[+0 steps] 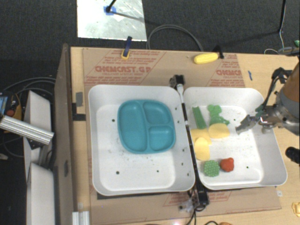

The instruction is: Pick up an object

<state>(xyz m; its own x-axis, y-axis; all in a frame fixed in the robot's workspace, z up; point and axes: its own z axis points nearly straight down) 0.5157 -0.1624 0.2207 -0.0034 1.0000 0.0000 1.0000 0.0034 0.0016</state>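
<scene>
Cardboard covers a bench holding two white bins side by side: the left bin (pixel 101 139) carries a blue divided plate (pixel 146 126), the right bin (pixel 255 146) a cluster of toy foods. Entering from three o'clock, the gripper (pixel 244 124) hangs over the right bin; whether it is open or closed cannot be told, and nothing shows in it. Nearest to it, toward nine o'clock, lies the yellow piece (pixel 218 131), long axis running three to nine, with green stick (pixel 199 117), green ball (pixel 211 168) and red piece (pixel 227 164) farther off.
</scene>
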